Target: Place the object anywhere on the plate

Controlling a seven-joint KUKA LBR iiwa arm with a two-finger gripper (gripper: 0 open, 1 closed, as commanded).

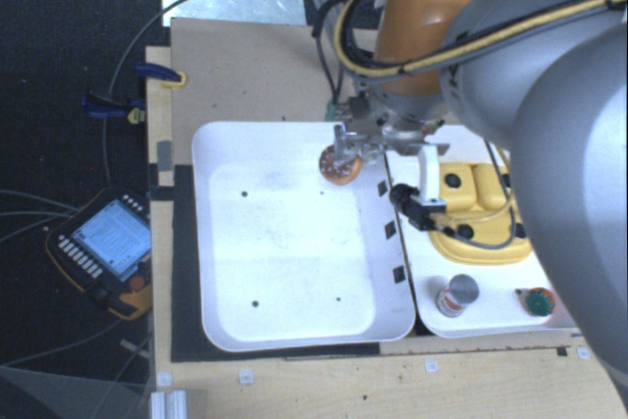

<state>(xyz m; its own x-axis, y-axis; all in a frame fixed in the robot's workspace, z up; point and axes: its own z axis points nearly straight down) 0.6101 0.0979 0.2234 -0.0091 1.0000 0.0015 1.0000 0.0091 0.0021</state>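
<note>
The jaws (pixel 343 150) stand just above centre of the frame, pointing down at a small round brownish object (pixel 340 169). The object appears to sit between the fingertips, so I judge the jaws closed on it, though blur makes this less than certain.

Nearest the camera, at the lower right, the right bin (pixel 491 319) holds a small silver-topped item (pixel 456 293) and a green and red item (pixel 537 301). Above these lies the yellow plate (pixel 481 211). The left bin (pixel 285 250) fills the lower middle, and the object is over its upper right corner, close to the divide.

The step in hand looks like the carry. Next, the object must travel rightward across the divide and be let go over the plate.
</note>
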